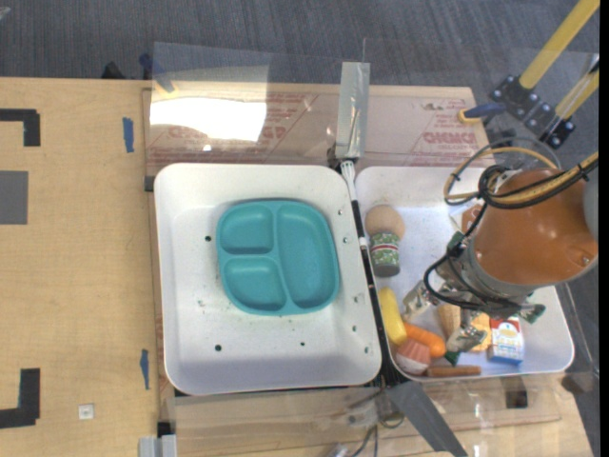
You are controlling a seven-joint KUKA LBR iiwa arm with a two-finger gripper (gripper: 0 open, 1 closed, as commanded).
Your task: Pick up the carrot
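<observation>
Carrot (pixel 425 337) lies in the right bin (pixel 430 219), near the bin's front edge, at about 7 o'clock from the bin's middle. It is a short orange piece, and its long axis goes on a slant from about 10 o'clock to about 4 o'clock; which end is the tip, I cannot tell. At its upper left end it touches a yellow banana-like piece (pixel 389 312), which lies along the left wall of the bin. Just under the carrot there is a round reddish-pink thing (pixel 411 355), and along the front edge at 5 o'clock from it lies a thin dark red stick (pixel 455 371). The gripper (pixel 463 334) hangs over the bin just to the right of the carrot, at about 3 o'clock from it, under the big orange band of the arm (pixel 528 236). Whether its pincer is open or closed I cannot tell, because the arm and the cables cover it, and I see nothing held in it. To the right of the gripper stands a small white carton with blue and red print (pixel 506 341). At the back left of the same bin there is a small bottle with a green label and a tan round top (pixel 384 240). The left bin (pixel 181 255) carries a teal plate with three compartments (pixel 279 255), well apart from the carrot.
</observation>
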